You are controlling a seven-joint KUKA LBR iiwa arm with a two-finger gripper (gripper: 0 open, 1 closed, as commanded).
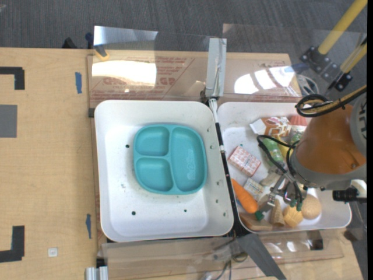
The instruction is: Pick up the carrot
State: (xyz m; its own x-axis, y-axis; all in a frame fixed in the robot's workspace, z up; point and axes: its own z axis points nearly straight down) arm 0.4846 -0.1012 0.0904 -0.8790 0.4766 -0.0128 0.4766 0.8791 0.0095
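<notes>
One tool [278, 196] hangs just beside the carrot [245, 196].

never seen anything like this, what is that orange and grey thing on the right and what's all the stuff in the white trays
That orange and grey thing is a robot arm, seen from a camera fixed above the bench. Its pincer is down among the clutter in the right bin; I cannot tell whether it grips anything. The carrot, which it is meant to pick up, lies just left of the pincer, near a small pink packet and a pale egg. The left bin holds a teal divided plate.
</notes>
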